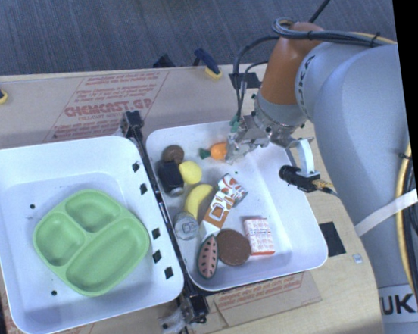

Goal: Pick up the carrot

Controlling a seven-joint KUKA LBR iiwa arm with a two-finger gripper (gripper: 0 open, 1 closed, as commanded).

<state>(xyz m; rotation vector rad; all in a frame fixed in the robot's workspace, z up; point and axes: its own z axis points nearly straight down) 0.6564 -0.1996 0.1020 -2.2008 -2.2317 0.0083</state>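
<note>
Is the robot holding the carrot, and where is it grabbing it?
Cannot tell. The gripper is right at the carrot's right end, but a real hold is not clear.

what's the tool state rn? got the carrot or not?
tool: at the carrot near the right bin's far edge; too small and blurred to tell open, closed or holding.

Bench [26,110] bears two white bins [3,228], side by side.
</note>
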